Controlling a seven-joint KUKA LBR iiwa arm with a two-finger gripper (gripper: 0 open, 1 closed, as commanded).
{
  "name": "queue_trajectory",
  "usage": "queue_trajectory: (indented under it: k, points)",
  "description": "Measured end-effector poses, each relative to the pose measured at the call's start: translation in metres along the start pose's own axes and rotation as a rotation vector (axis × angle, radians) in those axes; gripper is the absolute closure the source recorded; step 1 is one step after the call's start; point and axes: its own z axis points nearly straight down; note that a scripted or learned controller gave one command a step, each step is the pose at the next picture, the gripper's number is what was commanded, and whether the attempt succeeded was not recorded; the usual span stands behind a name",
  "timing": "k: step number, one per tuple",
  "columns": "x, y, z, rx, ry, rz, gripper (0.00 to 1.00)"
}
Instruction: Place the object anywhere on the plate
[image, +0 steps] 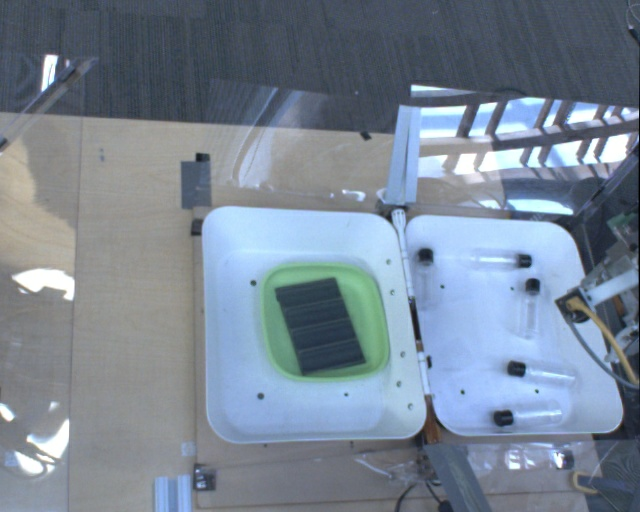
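On the pale wooden bench (120, 330) sit two shallow white bins side by side. The left white bin (230, 400) carries a lime-green square plate (372, 310) near its middle, and a dark grey ribbed rectangular block (319, 326) lies flat on that plate, turned a little askew, well inside the plate's rim.

The right white bin (470, 330) holds clear plastic tubes with black caps. One tube (475, 260) lies along the far edge with a black cap at each end, another (527, 308) stands lengthwise near the right edge, and two more (540, 374) (528, 413) lie near the front right corner.

At the right edge of the right bin, part of the arm's wrist (605, 290) with yellow cabling pokes in just over the bin's rim. Of the claw itself I cannot tell whether it is released or clenched.
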Motion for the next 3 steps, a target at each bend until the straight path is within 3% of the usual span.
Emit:
queue_trajectory:
  k: [3]
  points:
    - [0.0001,-0.0002,0.0009,0.001,0.001,0.112,0.00]
